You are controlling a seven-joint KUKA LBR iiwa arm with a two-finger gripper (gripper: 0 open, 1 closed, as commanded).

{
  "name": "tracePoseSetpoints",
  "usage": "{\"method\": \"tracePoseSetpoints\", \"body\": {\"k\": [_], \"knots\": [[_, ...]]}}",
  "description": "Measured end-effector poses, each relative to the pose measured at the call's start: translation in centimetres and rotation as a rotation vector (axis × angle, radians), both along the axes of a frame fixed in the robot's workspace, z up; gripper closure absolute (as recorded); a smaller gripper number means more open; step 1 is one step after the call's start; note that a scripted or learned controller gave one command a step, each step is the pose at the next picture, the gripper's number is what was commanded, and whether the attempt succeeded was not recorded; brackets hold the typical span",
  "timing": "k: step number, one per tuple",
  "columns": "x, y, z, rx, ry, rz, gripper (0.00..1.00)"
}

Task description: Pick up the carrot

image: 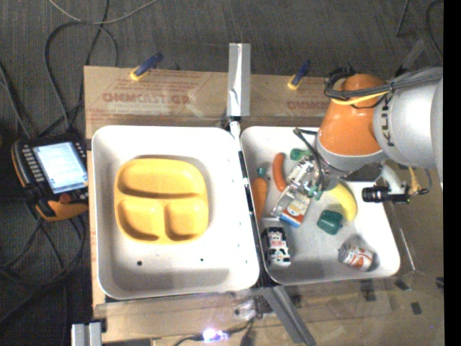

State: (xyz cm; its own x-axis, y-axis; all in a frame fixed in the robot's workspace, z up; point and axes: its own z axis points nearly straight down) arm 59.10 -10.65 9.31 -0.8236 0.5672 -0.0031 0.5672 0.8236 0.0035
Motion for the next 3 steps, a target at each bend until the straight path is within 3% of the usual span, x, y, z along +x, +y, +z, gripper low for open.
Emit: {"method": "tracePoseSetpoints", "body": {"k": [1, 2, 3], "knots": [[0.2, 0.1, 1.1, 0.001, -0.006, 0.0, 1.0], [0.1, 0.1, 1.1, 0.001, -0.006, 0.0, 0.0], [-9.5, -0.1, 0.1, -0.01, -0.036, 0.106, 0.0]]}}
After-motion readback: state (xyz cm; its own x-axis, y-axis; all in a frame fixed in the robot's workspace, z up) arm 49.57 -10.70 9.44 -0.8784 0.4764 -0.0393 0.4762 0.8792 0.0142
